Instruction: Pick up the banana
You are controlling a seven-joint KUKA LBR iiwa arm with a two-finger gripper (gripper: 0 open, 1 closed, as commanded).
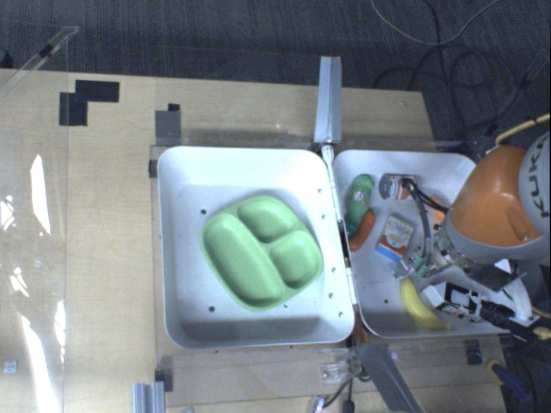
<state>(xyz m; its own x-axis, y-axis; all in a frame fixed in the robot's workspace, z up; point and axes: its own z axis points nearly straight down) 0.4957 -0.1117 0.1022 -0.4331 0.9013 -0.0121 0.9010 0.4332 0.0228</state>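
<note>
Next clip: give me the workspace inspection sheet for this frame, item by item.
Surface: wooden bench bearing two white bins, left bin and right bin.
Job's things: banana lies near the right bin's front edge.
Clutter: green divided plate in left bin; green vegetable, carrot, small packet, can in right bin.
Grippers: gripper above the right bin, beside the banana; finger state unclear.
Cables: black cables on the floor behind.
Surroundings: dark carpet.

pale wooden bench [95, 256] on dark carpet [215, 11], cables [448, 24] trailing.
</note>
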